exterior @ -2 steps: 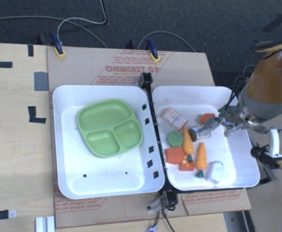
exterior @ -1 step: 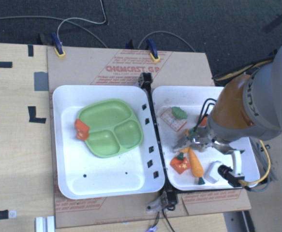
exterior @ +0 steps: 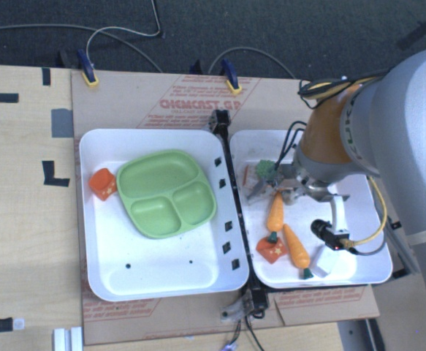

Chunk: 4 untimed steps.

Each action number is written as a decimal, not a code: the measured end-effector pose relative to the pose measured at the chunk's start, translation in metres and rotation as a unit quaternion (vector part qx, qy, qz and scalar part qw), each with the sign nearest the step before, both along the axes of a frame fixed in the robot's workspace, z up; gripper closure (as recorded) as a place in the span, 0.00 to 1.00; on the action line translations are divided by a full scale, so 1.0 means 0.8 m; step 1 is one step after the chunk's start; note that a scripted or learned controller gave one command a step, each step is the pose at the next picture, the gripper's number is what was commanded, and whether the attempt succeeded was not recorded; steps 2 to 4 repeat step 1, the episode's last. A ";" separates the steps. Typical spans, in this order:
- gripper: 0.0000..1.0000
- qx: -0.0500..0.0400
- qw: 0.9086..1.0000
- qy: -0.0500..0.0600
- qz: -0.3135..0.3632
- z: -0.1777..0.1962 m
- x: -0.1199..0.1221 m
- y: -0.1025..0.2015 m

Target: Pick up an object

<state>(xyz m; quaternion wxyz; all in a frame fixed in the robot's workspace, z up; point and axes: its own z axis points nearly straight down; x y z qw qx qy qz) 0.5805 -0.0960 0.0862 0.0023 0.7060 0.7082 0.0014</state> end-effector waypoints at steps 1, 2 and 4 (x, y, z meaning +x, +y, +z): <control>1.00 -0.001 1.000 0.001 0.000 0.012 0.000 -0.001; 1.00 -0.001 1.000 0.001 0.000 0.012 0.000 -0.001; 1.00 -0.001 1.000 0.001 0.000 0.012 0.000 -0.001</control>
